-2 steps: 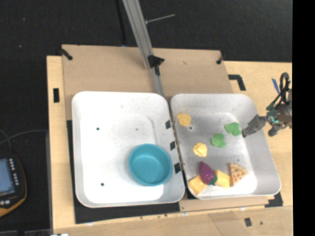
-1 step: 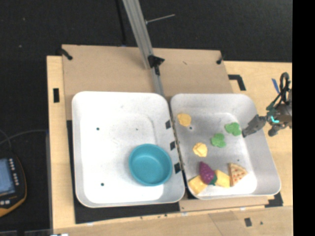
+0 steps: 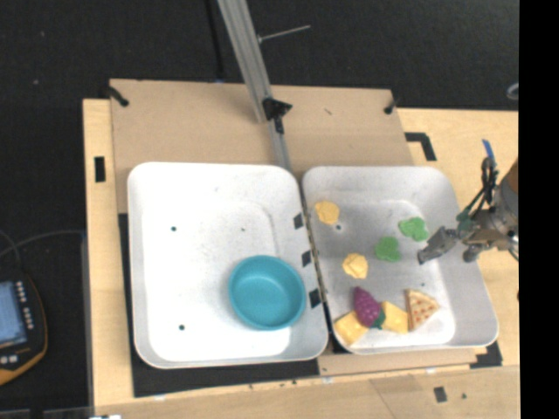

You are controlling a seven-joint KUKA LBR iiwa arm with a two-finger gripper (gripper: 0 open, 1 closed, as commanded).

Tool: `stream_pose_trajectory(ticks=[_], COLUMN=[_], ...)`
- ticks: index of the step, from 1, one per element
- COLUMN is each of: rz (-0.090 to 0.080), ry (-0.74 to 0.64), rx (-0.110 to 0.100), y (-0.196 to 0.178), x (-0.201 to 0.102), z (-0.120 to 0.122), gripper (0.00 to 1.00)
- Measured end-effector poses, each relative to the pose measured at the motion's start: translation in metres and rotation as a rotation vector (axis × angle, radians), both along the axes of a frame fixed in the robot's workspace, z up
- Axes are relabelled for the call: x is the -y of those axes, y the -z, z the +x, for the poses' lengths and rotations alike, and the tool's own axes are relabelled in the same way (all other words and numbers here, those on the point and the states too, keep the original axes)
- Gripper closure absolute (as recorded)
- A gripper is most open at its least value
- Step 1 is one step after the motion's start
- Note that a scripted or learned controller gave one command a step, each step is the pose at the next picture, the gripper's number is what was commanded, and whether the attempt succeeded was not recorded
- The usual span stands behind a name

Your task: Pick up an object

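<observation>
1. Two shallow white bins are seen side by side on the bench (image 3: 367, 391): the left bin (image 3: 175, 208) and the right bin (image 3: 384, 186).
2. A blue bowl (image 3: 266, 291) is noted in the left bin, toward its near right corner.
3. Small objects are scattered in the right bin: a yellow piece (image 3: 327, 212) at the far left, a second yellow piece (image 3: 355, 265) near the middle, and two green pieces (image 3: 413, 229) (image 3: 387, 250) right of centre.
4. Along the near edge a purple piece (image 3: 368, 305) is found touching a yellow block (image 3: 350, 327), with another yellow block (image 3: 395, 319) and an orange wedge (image 3: 423, 307) just beside it.
5. The gripper (image 3: 432, 250) is seen over the right side of the right bin, near the green pieces. Nothing is seen held; whether it is released or clenched cannot be told.
</observation>
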State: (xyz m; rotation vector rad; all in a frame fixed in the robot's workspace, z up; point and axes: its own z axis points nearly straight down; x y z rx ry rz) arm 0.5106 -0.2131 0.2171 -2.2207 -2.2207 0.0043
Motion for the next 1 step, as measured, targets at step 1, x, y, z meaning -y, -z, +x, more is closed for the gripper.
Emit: stream_pose_trajectory(ticks=[1], rz=[0.0], ry=[0.001], rx=[0.0], y=[0.0462], x=[0.0085], z=[-0.005], gripper=[0.0])
